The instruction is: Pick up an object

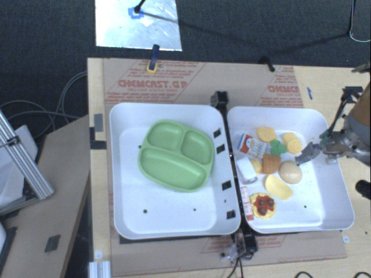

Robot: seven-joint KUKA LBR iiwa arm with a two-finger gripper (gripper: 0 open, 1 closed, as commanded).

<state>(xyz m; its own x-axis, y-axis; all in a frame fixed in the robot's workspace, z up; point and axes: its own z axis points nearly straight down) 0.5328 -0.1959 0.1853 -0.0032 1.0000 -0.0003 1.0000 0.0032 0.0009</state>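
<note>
A: Dark carpet is showing behind the worktop (pixel 191 77), which is wearing a brown cardboard sheet printed with red lettering. Two shallow white bins are sitting on it side by side, their walls smooth and glossy with rounded corners.

B: What is lying in the left bin (pixel 124 155)?

A: A pale green plastic tray (pixel 177 155) is lying there, oval and matte, divided into three compartments, one long and two smaller.

B: And the right bin (pixel 330 207)?

A: Toy food is clustering toward its left half. A round yellow disc (pixel 266 134) is sitting at the top, with a ridged yellow piece (pixel 291 142) just beside it. A small green leafy shape (pixel 277 147) is lying between them and a brown bun-like lump (pixel 271 164). A red and white carton (pixel 251 146) is lying tilted to the left, a white block (pixel 246 168) below it. A smooth cream egg shape (pixel 290 172) is resting beside the bun, a yellow oval slice (pixel 279 186) below that, and a flat yellow piece topped with red (pixel 264 205) is lying nearest the front.

B: Where is the end effector (pixel 305 154) sitting?

A: It is reaching in from the right, grey and metallic, its tip hovering just beside the ridged yellow piece and above the cream egg shape. I cannot tell how wide it is standing, and nothing is showing between its tips.
</note>
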